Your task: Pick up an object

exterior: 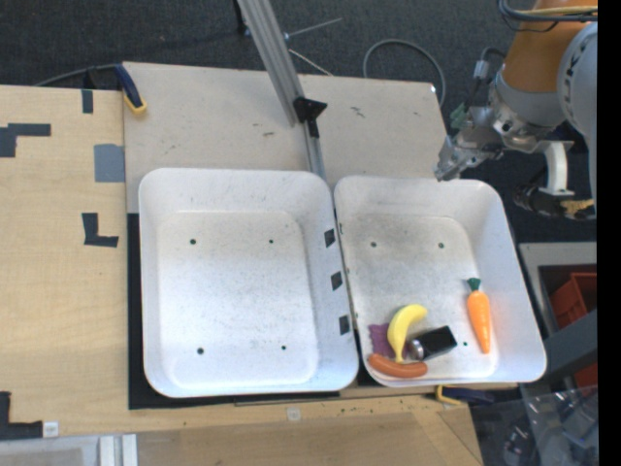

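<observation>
The right bin holds a cluster near its front edge: a yellow banana, a black block beside it, a red sausage-shaped piece and a small purple piece. An orange carrot with a green top lies by the bin's right wall. My gripper hangs above the right bin's far rim, well away from all of these, with nothing seen between its fingers.
The left bin stands beside the right one. A slanted metal rail runs down to the gap between the bins. Cables lie on the dark floor behind. A wooden bench top extends to the left.
</observation>
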You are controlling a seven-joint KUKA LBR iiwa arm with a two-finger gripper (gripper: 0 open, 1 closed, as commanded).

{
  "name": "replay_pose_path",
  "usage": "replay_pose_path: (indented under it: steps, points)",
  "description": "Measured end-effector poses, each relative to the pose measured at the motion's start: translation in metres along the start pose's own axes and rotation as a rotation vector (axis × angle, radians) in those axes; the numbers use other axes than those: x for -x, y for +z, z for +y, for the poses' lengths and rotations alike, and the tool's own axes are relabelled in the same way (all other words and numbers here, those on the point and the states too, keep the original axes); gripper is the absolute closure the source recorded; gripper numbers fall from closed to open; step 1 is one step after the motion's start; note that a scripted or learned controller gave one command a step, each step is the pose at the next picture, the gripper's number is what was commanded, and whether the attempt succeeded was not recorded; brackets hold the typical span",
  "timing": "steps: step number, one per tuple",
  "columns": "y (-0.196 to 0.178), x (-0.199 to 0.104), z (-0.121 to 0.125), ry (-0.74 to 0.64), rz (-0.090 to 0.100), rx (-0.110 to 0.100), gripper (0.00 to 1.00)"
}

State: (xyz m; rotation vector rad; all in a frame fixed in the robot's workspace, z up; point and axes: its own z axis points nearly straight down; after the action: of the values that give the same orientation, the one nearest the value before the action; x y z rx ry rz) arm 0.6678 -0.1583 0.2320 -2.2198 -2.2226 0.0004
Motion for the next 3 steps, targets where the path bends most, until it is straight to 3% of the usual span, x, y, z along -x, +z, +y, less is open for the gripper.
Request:
replay_pose_path:
  steps: [3]
  points:
    - [-0.004, -0.169, -0.018, -0.006, 0.002, 0.0, 1.0]
